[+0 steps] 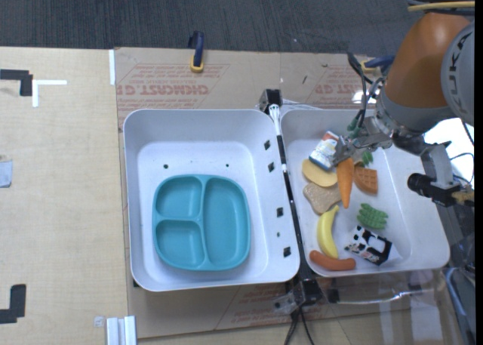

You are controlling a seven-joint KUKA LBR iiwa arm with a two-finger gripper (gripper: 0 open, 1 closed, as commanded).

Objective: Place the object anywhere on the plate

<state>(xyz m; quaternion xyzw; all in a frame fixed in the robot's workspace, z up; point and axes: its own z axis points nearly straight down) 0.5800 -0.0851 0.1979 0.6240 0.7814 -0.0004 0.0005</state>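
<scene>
here your gripper (349, 142) sits low in the right bin (423, 253), at the upper end of the toy food pile, beside a small white and blue carton (324, 150) and the top of the carrot (345, 179). you cannot tell from this view how the jaws stand or whether they pinch anything. the teal plate (201, 222), with three compartments, lies in the left bin (143, 185), well apart. banana (326, 234), sausage (332, 262), waffle (367, 180) and green piece (372, 216) lie nearby.
</scene>
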